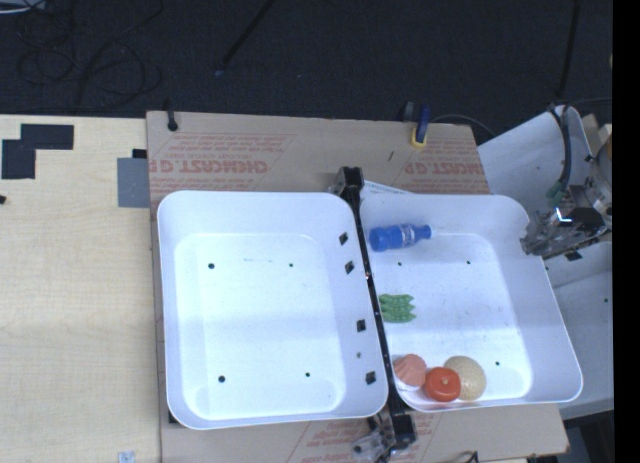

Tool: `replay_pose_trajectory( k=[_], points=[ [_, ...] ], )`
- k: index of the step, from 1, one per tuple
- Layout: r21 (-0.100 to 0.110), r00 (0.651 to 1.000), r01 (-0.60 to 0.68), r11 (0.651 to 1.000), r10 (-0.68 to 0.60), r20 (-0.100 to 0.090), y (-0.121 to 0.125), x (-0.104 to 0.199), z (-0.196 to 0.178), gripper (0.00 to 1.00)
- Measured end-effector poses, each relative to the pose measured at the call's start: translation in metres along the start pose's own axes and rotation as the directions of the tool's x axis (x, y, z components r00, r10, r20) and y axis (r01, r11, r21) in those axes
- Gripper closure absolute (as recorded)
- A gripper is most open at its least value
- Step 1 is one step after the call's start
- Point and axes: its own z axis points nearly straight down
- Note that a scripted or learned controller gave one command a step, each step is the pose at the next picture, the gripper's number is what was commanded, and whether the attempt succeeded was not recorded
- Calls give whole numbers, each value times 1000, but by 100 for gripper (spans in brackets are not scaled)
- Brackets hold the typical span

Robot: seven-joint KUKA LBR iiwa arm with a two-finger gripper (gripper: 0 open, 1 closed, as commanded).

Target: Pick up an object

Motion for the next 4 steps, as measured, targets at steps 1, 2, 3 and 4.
replay_pose_trajectory(
  k=[1, 2, 3, 4],
  points=[
    [1, 1000, 0, 1000, 0, 0, 0, -1, -9, 100],
    [-9, 1000, 1, 1000, -1, 3, -34, 2, -78, 100],
    [1, 1000, 1, 1000, -1, 0, -61, 3, -56, 100],
    [2, 1000, 2, 1000, -2, -1, -91, 3, -33, 100]
  ],
)
